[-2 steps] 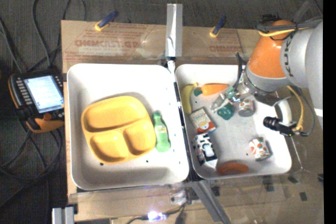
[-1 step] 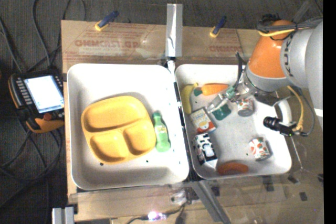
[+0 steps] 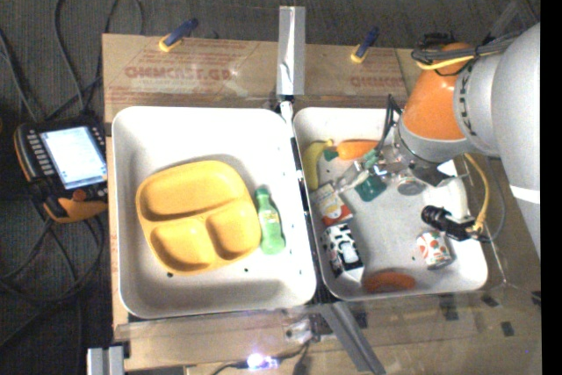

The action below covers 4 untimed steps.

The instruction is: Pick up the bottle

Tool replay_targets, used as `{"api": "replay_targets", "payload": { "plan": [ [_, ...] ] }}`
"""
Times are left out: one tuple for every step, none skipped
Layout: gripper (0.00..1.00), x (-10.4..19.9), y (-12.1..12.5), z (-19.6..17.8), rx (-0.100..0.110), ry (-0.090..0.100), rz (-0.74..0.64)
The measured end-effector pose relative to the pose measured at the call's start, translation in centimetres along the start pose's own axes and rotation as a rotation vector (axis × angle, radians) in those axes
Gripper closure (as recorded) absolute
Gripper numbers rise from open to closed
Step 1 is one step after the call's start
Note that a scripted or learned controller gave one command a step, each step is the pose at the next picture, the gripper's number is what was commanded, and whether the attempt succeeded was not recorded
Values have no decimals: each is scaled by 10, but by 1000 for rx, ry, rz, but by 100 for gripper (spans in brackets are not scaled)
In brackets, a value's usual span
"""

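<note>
The gripper (image 3: 367, 176) hovers over the cluttered right bin (image 3: 479, 277), finger state unclear; the green bottle (image 3: 269, 221) lies far off, so it may grab clutter.

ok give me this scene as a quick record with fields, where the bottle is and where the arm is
target: green plastic bottle, lying in left white bin
beside target: yellow plastic divided tray, against its right edge
arm: grey arm with orange band, over right white bin
end effector: low among small items in right bin's upper left, apart from bottle
bottle held: no
</note>
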<state>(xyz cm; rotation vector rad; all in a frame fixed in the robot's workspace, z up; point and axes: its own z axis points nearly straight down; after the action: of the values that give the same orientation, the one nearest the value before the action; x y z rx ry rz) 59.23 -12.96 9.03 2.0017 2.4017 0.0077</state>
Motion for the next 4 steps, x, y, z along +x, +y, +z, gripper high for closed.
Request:
{"api": "replay_targets", "payload": {
  "plan": [
    [0,0,0,0,0,0,0],
    [0,-9,-8,0,1,3,390],
    [0,18,-16,0,2,0,772],
    [0,26,-75,-1,3,2,1253]
  ]
}}
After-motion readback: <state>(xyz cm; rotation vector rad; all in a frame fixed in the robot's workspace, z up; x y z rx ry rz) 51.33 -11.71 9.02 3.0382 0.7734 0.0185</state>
